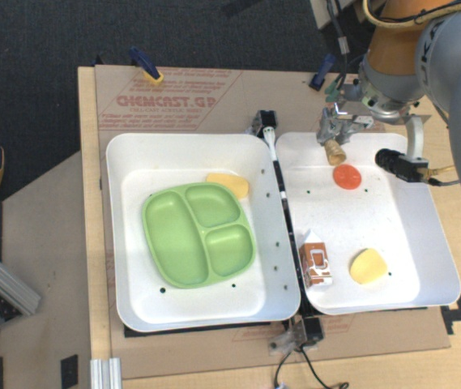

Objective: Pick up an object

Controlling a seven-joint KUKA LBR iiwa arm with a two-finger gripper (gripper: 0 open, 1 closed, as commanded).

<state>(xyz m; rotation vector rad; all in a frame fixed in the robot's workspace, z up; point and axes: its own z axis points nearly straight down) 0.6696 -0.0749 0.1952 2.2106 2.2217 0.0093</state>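
- Two shallow white plastic bins side by side on a brown cardboard sheet (173, 96): left bin (121, 241), right bin (424, 241).
- In the left bin: green three-compartment plastic tray (198, 233) at centre, pale yellow flat piece (230, 185) just behind its far right edge.
- In the right bin, far side: small tan cork-like piece (335, 151), with round red-orange disc (347, 177) just nearer.
- Near side: brown-and-white small carton (315, 263) by the left wall, yellow rounded lump (368, 266) to its right.

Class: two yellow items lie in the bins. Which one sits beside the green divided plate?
The pale yellow piece in the left bin, touching the green plate's far rim. The other yellow item lies in the right bin, near the small carton.
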